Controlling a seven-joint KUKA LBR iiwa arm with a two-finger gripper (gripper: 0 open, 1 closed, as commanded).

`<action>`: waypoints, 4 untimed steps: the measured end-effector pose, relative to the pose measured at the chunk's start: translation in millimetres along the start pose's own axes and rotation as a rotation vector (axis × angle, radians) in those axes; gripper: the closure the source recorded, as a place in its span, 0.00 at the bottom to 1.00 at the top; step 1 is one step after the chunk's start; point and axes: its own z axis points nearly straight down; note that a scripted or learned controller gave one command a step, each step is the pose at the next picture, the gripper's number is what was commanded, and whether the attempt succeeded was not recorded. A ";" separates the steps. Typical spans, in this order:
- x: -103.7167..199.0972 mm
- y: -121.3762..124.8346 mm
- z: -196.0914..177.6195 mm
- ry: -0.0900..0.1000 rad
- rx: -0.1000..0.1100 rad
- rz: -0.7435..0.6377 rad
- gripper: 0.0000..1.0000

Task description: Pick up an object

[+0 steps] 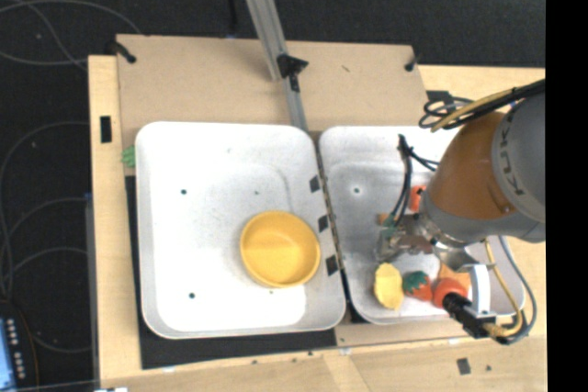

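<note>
In the camera view you see two shallow white bins side by side on the table (230,78). The left bin (184,179) fills the middle of the frame and holds a yellow bowl (279,249), upright, sitting toward the bin's lower right, near the wall it shares with the other bin. The right bin (354,165) sits in the right half of the frame. In its lower part you find a yellow lemon-shaped object (388,285), and just to its right a small green piece (418,278) touching an orange-red object (446,289). Another bit of orange (418,196) shows higher up beside the arm; you cannot tell what it is.

The arm (478,179) comes in from the right edge and covers much of the right bin. The gripper (404,239) hangs over that bin, just above the lemon-shaped object in the frame. Whether the jaws are open or closed you cannot tell: cables and the wrist hide them.

A grey metal rail (262,5) runs from the top of the frame down to the bins.
</note>
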 end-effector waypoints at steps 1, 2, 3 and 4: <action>-9.0 6.8 -48.4 -0.002 0.002 -0.007 1.00; -1.6 9.6 -97.6 -0.002 0.002 -0.009 1.00; -2.3 11.0 -131.6 -0.003 0.002 -0.010 1.00; 43.2 25.9 -121.7 -0.003 0.003 -0.008 1.00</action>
